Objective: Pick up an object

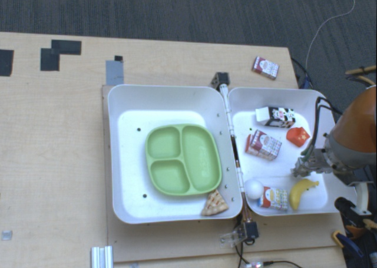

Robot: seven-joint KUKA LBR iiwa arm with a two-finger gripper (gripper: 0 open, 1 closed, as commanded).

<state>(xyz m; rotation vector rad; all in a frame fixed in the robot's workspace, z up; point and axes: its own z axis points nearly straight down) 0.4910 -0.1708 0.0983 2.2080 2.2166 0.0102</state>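
Observation:
The right bin (pixel 318 97) holds several small items: a black and white carton (pixel 275 116), a red and white carton (pixel 263 144), a red toy fruit (pixel 298 136), a white ball (pixel 254 189), a small labelled bottle (pixel 273 198) and a yellow banana (pixel 301 192). My gripper (pixel 304 167) hangs low over the right side of this bin, just above the banana and below the red fruit. Nothing is visibly held in it. The orange band of the arm (pixel 358 128) sits right of the gripper.
The left bin (pixel 126 113) holds a green divided plate (pixel 182 159), with a toy pizza slice (pixel 215 204) at its front right corner. A small red box (pixel 265 68) lies on the bench behind the right bin. Cables run along the bench's right edge.

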